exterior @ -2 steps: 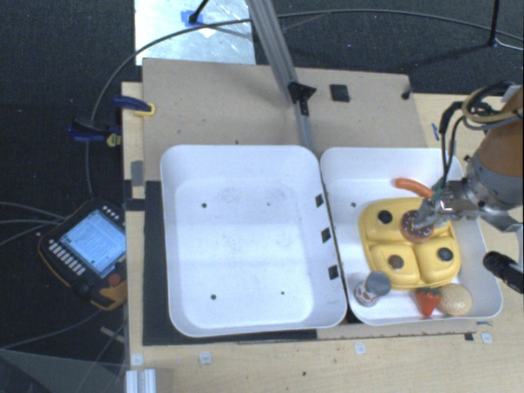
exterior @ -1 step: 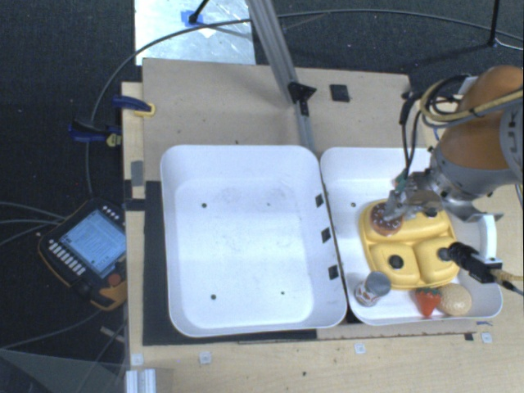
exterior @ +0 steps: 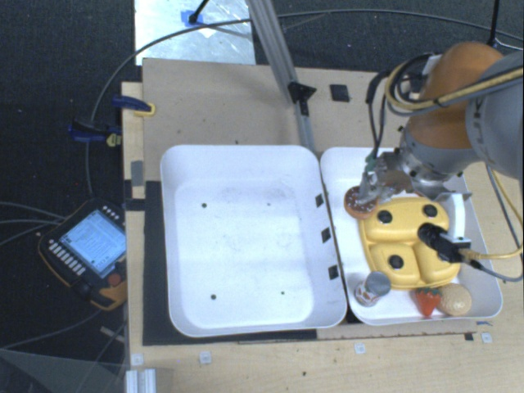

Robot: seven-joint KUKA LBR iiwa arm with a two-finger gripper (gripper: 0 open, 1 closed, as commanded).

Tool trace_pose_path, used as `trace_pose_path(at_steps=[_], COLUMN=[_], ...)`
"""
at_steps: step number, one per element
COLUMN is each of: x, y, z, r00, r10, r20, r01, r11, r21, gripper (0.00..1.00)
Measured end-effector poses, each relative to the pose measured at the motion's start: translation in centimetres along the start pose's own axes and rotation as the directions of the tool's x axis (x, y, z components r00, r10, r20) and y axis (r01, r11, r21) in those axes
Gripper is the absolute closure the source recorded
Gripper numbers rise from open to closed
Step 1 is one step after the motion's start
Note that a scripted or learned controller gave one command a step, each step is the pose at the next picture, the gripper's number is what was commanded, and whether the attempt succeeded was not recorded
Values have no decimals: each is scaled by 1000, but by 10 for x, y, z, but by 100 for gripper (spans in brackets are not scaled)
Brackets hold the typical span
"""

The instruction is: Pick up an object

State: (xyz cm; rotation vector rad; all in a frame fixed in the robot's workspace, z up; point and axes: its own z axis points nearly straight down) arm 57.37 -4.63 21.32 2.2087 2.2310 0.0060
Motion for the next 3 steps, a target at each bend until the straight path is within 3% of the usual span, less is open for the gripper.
trace_pose_path(at_steps=[2, 3], x=[91, 139], y=[25, 53], z=[-4, -11], r00=[1000, 1000], r10=[0, 0], r20=[-1, -1], r01=[0, 0], r11=[1000, 1000], r21=[2, -1], gripper=[100, 100])
